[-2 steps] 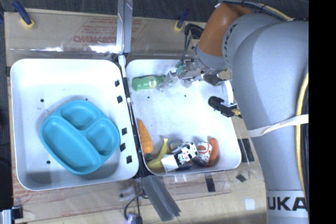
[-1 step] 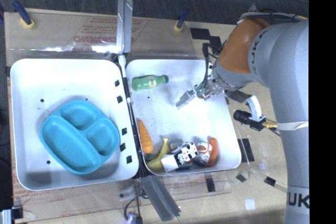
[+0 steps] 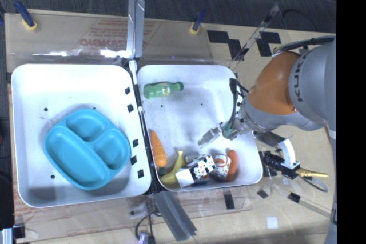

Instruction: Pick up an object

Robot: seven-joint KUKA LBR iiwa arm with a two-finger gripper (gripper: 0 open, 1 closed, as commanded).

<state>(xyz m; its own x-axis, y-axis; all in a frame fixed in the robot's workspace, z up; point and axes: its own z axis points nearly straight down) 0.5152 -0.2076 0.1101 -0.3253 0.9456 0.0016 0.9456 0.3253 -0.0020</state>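
The arm [image 3: 286, 88] hangs over the right bin [image 3: 189, 74], gripper [image 3: 220, 133] low with fingers apart, holding nothing. I'd drop straight onto the hot dog [image 3: 230, 164] at the pile's edge, not the carrot [image 3: 158, 149].

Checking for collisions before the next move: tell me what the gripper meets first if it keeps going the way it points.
The gripper points left across the right bin. Along that line lies bare bin floor, then most likely the carrot by the divider wall. Height above the floor is unclear from this slanted view, so it might pass over it.
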